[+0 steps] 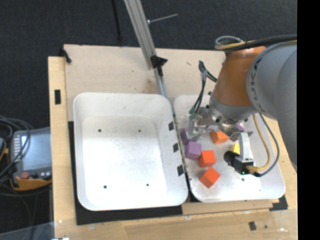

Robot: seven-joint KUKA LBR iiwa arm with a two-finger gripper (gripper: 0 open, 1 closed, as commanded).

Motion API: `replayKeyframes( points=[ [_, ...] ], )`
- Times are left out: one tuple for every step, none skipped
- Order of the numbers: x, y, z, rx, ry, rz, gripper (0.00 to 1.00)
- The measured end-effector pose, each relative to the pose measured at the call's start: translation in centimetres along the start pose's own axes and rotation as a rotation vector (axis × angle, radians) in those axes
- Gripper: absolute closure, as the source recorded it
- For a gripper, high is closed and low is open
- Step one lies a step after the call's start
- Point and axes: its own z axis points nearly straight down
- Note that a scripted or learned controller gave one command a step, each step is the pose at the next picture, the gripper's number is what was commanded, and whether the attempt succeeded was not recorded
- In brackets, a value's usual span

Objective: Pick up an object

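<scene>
Arm [250, 79] low over the right bin [270, 186]
Pincer [200, 129] state: cannot tell; purple cube [193, 149] just below it; orange cubes [207, 158] beyond.

No fully legible text, labels or nos. Only trace: dark lettering on grey arm [272, 79] near right edge, cut off and too blurred to read. Small screen unit [31, 154] at left: display unreadable. Bins, blocks: no markings.
</scene>
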Motion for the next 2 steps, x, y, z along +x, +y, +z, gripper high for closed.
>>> replayKeyframes(
  points=[
    [4.7, 1.9, -1.8, -0.001, 0.000, 0.000, 1.00],
    [9.6, 4.1, -3.2, -0.001, 0.001, 0.000, 1.00]
  ],
)
